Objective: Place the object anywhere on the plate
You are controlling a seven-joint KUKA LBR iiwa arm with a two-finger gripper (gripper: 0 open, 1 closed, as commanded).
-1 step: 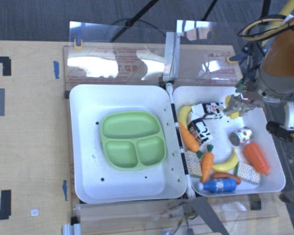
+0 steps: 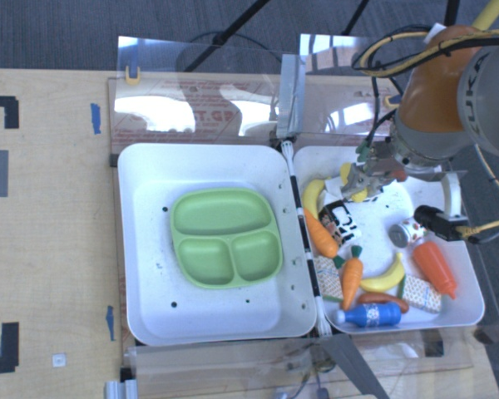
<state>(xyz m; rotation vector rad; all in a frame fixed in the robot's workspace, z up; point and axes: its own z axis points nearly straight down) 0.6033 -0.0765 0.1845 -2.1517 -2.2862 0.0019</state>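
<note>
Fingers [image 2: 368, 179] over two bananas [image 2: 384, 278]

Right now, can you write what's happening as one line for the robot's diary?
phase: over right bin | gripper: above toy pile, by banana | green plate: left bin, nothing on it | object: not yet placed

Two white bins [image 2: 141, 223] on a wooden bench [image 2: 46, 223].

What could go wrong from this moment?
1. The right bin is crowded: bananas, carrots, a blue bottle touch or overlap, so a grasp may slip or drag neighbours.
2. The gripper sits low among the items near the bin's back wall.
3. The green plate lies across the divider.
</note>
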